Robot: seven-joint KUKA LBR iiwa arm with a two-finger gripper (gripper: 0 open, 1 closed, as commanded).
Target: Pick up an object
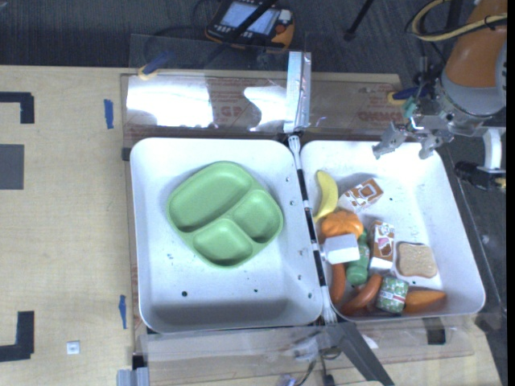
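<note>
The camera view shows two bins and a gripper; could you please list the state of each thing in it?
Green three-compartment plastic plate: lying flat in the left white bin.
Yellow toy banana: lying in the right white bin, beside the food pile.
Toast slice: lying flat.
Two-finger gripper: fingers open, above the right bin's far edge, holding nothing.

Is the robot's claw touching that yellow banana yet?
Apart. The camera view shows the gripper near the bin's far rim, with bare white floor between it and the banana.

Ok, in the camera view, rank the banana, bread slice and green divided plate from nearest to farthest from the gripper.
Gripper sits at the right bin's far edge.
1. Banana, right bin's far left.
2. Bread slice, right bin's near right.
3. Green divided plate, left bin.
</note>
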